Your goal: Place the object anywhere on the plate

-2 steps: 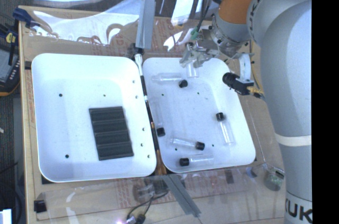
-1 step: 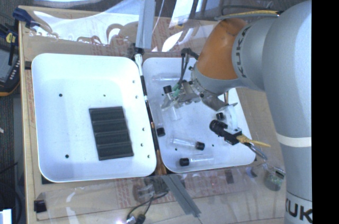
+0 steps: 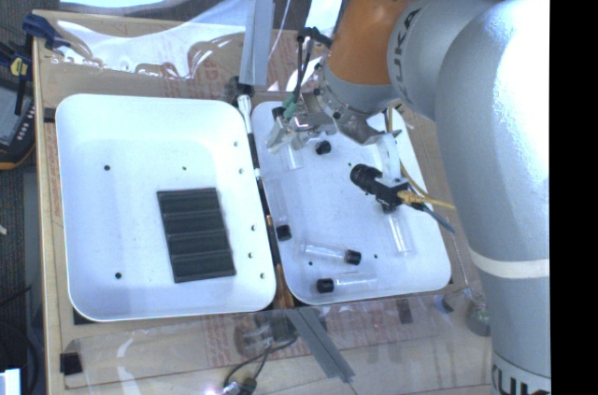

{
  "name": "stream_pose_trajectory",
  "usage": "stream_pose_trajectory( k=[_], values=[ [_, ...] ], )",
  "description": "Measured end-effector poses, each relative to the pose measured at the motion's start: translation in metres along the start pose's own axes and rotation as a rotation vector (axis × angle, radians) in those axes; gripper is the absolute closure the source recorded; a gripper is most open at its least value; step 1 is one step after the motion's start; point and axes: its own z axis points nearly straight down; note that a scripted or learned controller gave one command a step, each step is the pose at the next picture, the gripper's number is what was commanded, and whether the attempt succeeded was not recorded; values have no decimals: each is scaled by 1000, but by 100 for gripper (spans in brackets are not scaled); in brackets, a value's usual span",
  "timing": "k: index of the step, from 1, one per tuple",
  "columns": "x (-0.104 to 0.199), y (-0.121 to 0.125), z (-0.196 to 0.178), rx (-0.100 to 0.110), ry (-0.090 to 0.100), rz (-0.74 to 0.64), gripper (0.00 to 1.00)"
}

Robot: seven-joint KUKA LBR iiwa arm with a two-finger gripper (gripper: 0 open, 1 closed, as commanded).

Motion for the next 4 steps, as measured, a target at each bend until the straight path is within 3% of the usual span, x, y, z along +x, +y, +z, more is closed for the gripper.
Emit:
stream_pose_trajectory(
  k=[1,2,3,4],
  values=[
    [1,43,0,0,0,19,100],
    [1,43,0,0,0,18,0],
    [58,-71,1,3,0,249,0],
    [125,-115,2,6,0,588,0]
  ],
)
